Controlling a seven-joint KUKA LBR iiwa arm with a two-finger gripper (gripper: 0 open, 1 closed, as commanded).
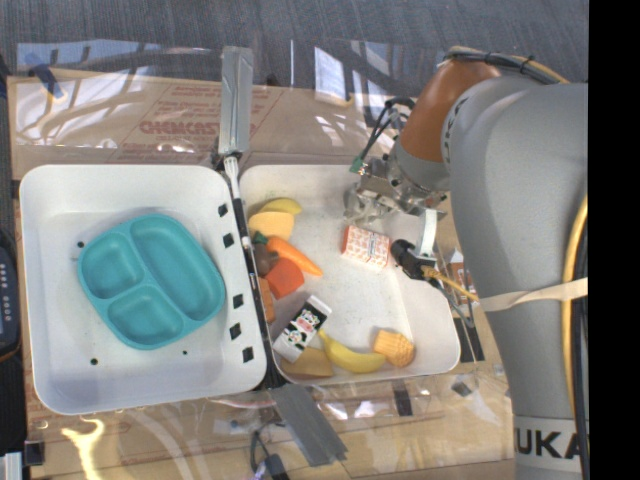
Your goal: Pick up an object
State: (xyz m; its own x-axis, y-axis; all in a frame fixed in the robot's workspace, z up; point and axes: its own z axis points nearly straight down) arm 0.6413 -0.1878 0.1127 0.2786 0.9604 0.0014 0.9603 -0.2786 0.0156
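A: Where's the gripper [372,206] seen?
B: Over the right bin [430,343], just above a small carton [366,246]. Whether it's spread or pinched can't be told tbh.
A: Anything else?
B: A teal plate [150,280] is sat in the left bin [50,368].

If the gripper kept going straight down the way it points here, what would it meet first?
Most likely the small red and white carton: the gripper hangs just above it in the right bin, pointing downward. Depth is hard to judge from this slanted view, so it might land on bare bin floor beside the carton instead.
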